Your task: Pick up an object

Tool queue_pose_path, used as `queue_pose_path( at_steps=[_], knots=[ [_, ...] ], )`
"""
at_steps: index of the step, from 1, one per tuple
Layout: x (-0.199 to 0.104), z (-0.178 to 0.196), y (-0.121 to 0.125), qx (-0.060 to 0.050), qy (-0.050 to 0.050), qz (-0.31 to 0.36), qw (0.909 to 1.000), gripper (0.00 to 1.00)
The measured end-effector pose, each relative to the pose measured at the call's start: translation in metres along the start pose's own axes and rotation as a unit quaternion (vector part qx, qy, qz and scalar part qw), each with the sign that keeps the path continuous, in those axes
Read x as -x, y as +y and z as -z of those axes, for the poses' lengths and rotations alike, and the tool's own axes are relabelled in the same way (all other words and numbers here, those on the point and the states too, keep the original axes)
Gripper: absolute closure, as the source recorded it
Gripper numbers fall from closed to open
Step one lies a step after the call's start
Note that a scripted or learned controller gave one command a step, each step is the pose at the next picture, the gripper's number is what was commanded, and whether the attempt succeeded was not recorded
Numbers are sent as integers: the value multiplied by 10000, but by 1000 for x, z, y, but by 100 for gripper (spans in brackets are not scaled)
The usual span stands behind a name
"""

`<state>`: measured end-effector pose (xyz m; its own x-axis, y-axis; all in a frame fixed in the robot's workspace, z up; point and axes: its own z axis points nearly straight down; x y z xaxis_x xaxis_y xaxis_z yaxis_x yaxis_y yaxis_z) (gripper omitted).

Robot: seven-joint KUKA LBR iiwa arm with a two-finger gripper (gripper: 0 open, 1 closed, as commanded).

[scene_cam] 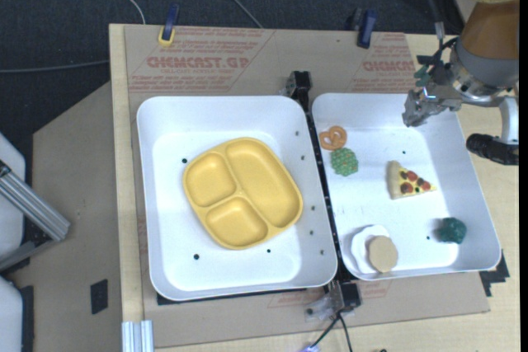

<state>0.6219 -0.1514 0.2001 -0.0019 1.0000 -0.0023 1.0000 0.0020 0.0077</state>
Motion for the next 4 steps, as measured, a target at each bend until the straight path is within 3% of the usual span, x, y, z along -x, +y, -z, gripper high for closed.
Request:
queue_pose_path(
  at_steps=[1,4],
  knots=[
    [0,30,1,-7,2,-4,10000,100],
    [-147,21,-41,-60,25,15,10000,100]
  ],
)
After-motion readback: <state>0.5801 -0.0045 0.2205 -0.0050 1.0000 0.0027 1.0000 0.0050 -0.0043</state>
